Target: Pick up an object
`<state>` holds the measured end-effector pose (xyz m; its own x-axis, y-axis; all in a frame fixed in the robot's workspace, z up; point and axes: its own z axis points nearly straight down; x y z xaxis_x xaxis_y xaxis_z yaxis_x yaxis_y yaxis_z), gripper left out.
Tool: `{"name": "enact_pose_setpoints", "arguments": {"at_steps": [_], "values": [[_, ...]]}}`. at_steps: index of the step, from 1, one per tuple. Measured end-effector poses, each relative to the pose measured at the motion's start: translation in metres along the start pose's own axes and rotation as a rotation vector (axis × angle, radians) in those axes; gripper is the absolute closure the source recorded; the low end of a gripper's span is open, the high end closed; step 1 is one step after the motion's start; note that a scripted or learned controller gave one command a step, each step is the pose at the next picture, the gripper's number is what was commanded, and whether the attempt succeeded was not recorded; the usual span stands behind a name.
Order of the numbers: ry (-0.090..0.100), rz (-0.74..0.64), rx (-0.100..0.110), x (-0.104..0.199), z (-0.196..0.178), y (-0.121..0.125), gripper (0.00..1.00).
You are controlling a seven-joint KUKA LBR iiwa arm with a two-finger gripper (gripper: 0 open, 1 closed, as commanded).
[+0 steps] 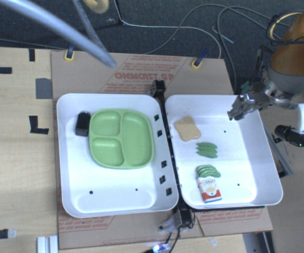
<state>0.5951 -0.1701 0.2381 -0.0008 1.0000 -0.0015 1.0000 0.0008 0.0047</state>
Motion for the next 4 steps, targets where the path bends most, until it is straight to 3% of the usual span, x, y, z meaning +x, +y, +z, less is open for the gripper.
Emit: {"name": "enact_pose_setpoints", "arguments": {"at_steps": [1, 4], "values": [[0.001, 0.000, 0.003, 0.000, -0.021, 0.001, 1.00], [0.002, -0.005, 0.007, 0.164, 0.011, -0.024, 1.00]]}}
